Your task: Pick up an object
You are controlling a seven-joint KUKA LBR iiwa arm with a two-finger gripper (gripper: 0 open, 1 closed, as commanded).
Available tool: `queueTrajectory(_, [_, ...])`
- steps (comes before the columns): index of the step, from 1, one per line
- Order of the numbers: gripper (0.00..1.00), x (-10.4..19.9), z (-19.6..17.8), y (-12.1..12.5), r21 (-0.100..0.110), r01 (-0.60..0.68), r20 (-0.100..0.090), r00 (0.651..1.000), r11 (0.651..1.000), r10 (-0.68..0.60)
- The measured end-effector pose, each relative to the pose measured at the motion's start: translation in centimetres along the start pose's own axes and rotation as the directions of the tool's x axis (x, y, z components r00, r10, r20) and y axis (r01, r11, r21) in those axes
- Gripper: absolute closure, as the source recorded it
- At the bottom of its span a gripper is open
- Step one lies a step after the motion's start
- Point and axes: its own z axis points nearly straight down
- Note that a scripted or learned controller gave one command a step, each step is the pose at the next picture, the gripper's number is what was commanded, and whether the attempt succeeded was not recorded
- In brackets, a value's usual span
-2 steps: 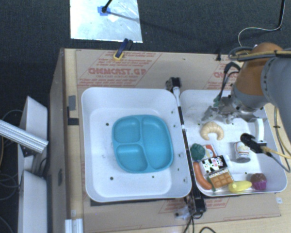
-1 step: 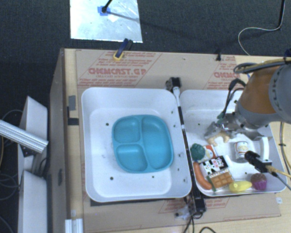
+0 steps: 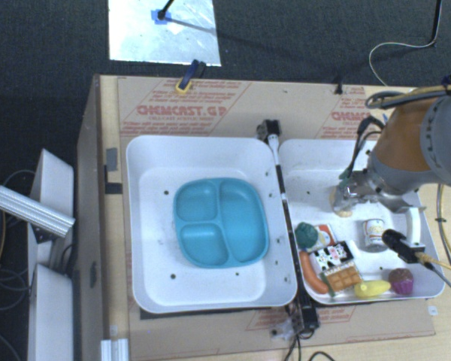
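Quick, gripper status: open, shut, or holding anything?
Gripper: cannot tell; it is low over the right bin.

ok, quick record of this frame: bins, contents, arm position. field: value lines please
left bin: blue divided plate, roughly centred
right bin: small items clustered along the near edge
items: green lump, orange sausage, waffle, yellow banana, purple piece, white can
arm: in from the right, above right bin
gripper: over bare bin floor, far side of the cluster
grasp: nothing seen held
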Motion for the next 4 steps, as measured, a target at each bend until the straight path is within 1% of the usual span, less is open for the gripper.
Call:
queueTrajectory(1, [1.00, 8.7, -8.7, 1.7, 0.003, 0.002, -0.001, 1.000, 1.000, -0.002])
queueTrajectory(2, [1.00, 5.5, -12.3, 2.8, 0.005, -0.001, 0.001, 1.000, 1.000, 0.001])
queueTrajectory(3, [0.00, 5.5, -12.3, 2.8, 0.005, 0.000, 0.000, 1.000, 1.000, 0.000])
queueTrajectory(4, [0.00, 1.3, -6.9, 1.6, 0.008, -0.001, 0.001, 1.000, 1.000, 0.001])
